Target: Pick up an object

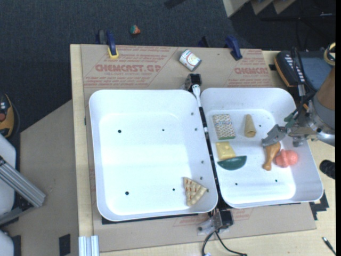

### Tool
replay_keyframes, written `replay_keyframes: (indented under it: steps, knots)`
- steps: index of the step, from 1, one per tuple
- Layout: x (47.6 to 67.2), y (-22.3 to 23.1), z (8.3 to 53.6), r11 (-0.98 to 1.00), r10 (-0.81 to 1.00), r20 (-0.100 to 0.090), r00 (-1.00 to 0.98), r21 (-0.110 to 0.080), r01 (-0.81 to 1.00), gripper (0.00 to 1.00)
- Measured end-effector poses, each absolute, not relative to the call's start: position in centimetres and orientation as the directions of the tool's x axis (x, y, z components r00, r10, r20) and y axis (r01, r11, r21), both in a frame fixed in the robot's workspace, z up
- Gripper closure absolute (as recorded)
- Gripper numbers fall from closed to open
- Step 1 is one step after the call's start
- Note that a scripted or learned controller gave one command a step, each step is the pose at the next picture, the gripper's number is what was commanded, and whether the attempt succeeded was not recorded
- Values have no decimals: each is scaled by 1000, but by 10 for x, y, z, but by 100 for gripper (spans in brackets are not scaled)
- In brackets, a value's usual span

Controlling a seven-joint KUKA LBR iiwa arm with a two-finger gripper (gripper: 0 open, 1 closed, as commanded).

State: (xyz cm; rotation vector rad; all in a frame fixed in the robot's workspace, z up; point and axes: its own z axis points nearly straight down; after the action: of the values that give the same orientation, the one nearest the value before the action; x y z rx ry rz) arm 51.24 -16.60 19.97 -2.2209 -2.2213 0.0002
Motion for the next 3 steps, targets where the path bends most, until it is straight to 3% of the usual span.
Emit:
replay_keyframes:
  steps: [1,2,3]
  knots:
    - [607,-127,116,7,1000,2,-7,0,1000,0]
    - [608,-184,82,-4,1000,-2,4,0,1000,0]
    - [610,-181,96,0,1000,-3,0,6,1000,100]
